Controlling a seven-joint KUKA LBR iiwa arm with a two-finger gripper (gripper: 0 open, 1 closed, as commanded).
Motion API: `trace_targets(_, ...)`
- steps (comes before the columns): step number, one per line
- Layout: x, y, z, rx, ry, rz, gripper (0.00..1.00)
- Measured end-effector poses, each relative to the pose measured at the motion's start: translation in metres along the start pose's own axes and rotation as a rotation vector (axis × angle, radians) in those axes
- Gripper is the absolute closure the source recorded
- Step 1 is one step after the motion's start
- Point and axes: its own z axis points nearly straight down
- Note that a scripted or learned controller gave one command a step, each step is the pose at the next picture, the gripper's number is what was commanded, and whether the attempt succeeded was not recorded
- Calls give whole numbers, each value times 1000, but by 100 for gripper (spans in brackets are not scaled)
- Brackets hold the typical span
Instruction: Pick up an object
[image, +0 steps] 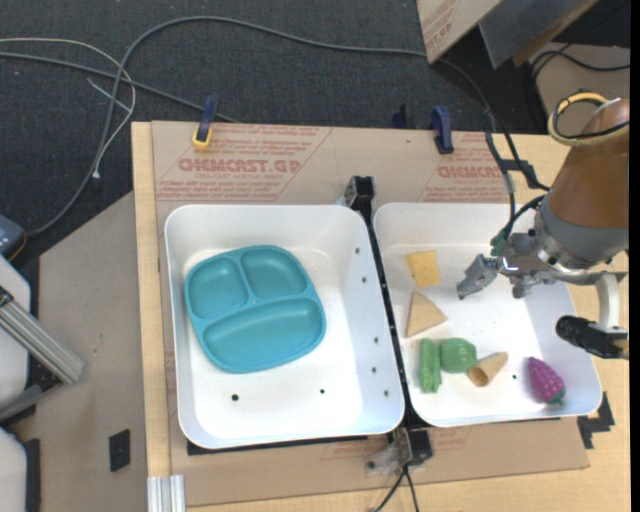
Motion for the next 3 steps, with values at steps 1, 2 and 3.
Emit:
trace_targets(1, 0, -4, 43, 0, 0, 0, 0)
trace_targets(2, 1, -2, 91, -7, 2, 0, 0)
trace_targets(3, 0, -1, 79, -13, -1, 0, 100)
